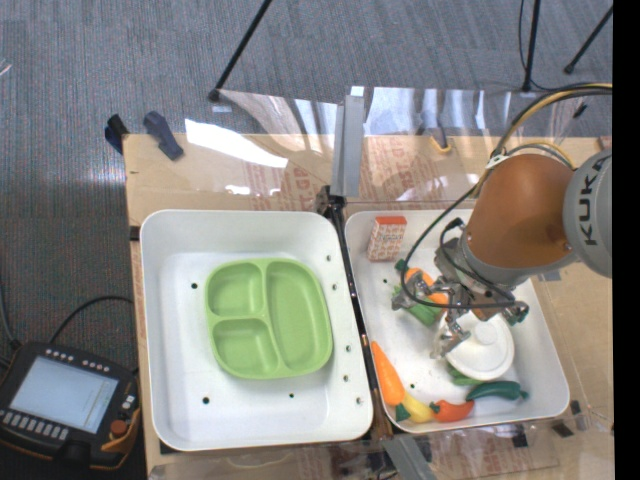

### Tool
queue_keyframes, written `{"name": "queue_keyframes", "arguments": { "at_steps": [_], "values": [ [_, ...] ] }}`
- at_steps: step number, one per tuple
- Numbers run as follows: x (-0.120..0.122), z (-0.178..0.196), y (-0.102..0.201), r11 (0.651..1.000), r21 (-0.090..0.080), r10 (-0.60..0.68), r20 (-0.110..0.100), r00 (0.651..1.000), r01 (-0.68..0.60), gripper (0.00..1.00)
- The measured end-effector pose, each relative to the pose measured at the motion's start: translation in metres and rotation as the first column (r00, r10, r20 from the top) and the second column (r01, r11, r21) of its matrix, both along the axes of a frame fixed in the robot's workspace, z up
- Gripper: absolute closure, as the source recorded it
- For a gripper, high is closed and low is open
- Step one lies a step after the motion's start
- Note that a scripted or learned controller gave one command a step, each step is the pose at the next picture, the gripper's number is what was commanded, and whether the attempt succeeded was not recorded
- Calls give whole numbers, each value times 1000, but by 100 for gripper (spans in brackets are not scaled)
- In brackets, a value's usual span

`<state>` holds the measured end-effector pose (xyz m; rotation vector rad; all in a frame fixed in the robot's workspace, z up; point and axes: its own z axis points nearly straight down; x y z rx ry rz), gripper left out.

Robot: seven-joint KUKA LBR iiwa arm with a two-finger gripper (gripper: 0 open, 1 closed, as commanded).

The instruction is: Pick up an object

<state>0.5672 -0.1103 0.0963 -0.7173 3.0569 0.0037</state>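
1. Two shallow white bins sit side by side on your bench: the left bin and the right bin, their inner rims touching along the middle
2. You have a green divided plate lying flat in the left bin, three compartments facing up, well apart from the arm
3. Your arm reaches in from the right, its orange band bulking over the right bin and hiding part of the bin floor beneath it
4. Look for the gripper low over the middle of the right bin, pointing down just beside a white round dish
5. You cannot tell how far the jaws stand apart, nor whether anything sits between them; the wrist and cables crowd that spot
6. Near the bin's far left corner you see a small orange-and-white carton, upright
7. Just left of the gripper lies an orange and green toy, partly under the cables
8. Along the bin's left wall you have an orange carrot, slanted
9. At the near edge lie a yellow piece, a red pepper and a green pod, close together
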Motion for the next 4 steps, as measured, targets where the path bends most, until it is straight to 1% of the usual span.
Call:
{"name": "queue_keyframes", "arguments": {
  "at_steps": [1, 2, 3, 4],
  "values": [
    [4, -9, 23, 993, 0, -119, -3, 993, 119, 0],
    [5, 1, 24, 993, 1, -117, -1, 993, 117, 100],
    [21, 194, 50, 978, 1, -210, 15, 978, 210, 100],
    [16, 62, 18, 980, -1, -201, -13, 979, 201, 100]
  ]
}}
